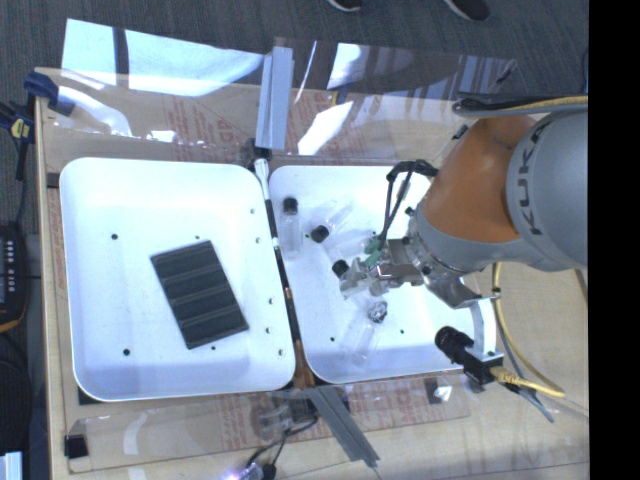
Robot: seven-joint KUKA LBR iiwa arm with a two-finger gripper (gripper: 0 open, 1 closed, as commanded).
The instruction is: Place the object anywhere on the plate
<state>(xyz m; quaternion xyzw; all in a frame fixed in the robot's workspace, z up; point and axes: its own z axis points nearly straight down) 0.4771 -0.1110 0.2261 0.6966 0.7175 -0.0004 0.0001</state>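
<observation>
The arm (520, 193) reaches in over the right bin (300, 183), with the pincer (372, 268) low among a scatter of clear vials with dark caps. Its tips merge with the glassy clutter, so I cannot tell whether they are spread or pressed together, nor whether anything sits between them.

The plate (198, 294), a dark ribbed slab, lies tilted in the left bin (80, 183), well apart from the pincer, and nothing rests on it. The object is most likely one of the vials: one (291, 223) stands near the bin's left wall, a cap (319, 234) shows just beside it, another cap (340, 267) lies close to the pincer, and a further vial (377, 313) lies just below it.

Judging by this, the step in hand is the pick, not yet confirmed. The next move calls for a firm hold on one vial, a lift clear of the wall between the bins, a carry leftward, and a release over the plate. Clear, round vials may slip or roll along the ribs.

As for writing, "KUKA" (527, 200) reads on the grey arm casing, turned sideways. Faint reddish print (175, 123) shows on the surface (200, 118) around the bins, too small to read.
</observation>
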